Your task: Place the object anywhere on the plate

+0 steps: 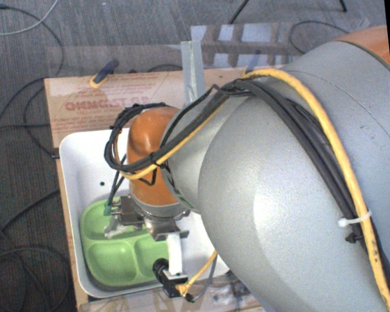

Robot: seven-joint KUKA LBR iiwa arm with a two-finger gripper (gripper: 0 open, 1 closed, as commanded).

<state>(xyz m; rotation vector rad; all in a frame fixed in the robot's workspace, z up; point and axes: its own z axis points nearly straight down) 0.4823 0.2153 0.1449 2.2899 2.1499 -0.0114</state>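
Camera view: most of the frame is taken up by the grey arm [290, 190], which reaches in from the right, with its orange band [150, 146] set over the left bin [76, 158]. A bundle of black and yellow cables [179, 136] is looped around the wrist. Below the band, the gripper [122, 219] is seen low over the green plate [112, 255], a divided tray with at least 2 compartments, lying in the lower part of that bin. Whether the tool is open, closed or gripping anything cannot be told, as its tip is masked by its own housing.

The object itself cannot be made out; a small green patch at the plate's upper edge beside the gripper may belong to it or to the plate, and this cannot be settled. Its place is therefore judged to be under or at the gripper, above the plate's upper left compartment. Weight, stiffness and surface cannot be judged from this view, so no grip point can be named; a cautious, centred hold would be advised for an unknown item.
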